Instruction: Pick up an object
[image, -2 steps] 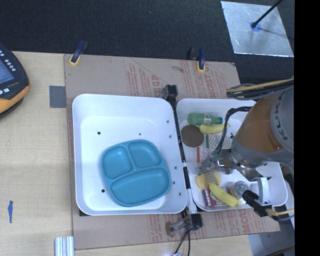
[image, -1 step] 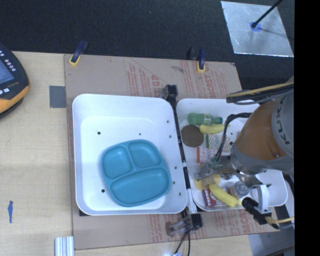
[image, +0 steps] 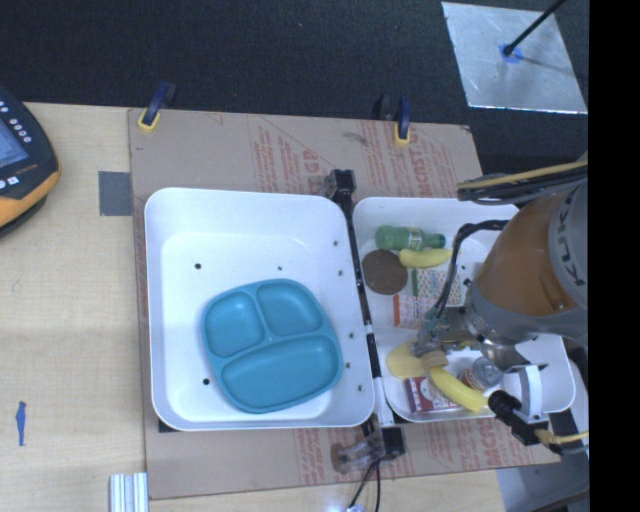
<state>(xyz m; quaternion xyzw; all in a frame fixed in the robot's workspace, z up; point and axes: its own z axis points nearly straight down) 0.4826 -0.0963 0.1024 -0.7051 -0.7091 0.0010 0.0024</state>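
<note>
Now, on the far left of the wooden bench (image: 70, 300) lies a yellow and black handheld controller (image: 20, 160), partly cut by the edge. Next comes a brown cardboard sheet (image: 250, 150), held by two clamps with yellow and blue handles (image: 155, 105) at its far edge. On this sheet stand my two shallow white plastic bins, side by side.

In the left bin (image: 180, 230) rests a light blue plastic plate with three compartments (image: 272, 343), lying flat, toward the near side of the bin.

In the right bin (image: 372, 215) I see several small things. At the far side lies a green plastic bottle (image: 408, 238), and just beside it a short yellow banana-shaped piece (image: 425, 257). Near them, to the left, is a brown round disc (image: 382, 271). Closer to the camera lie a pale yellow flat piece (image: 405, 362) and a yellow banana toy (image: 456, 390), which rests on a printed card with red on it (image: 425, 400).

My arm (image: 535, 270), grey with the orange band, reaches in from the right above this bin. My gripper (image: 440, 335) hangs low over the middle of the bin, just above the pale yellow piece. I cannot tell its state, and I see nothing held in it.
</note>
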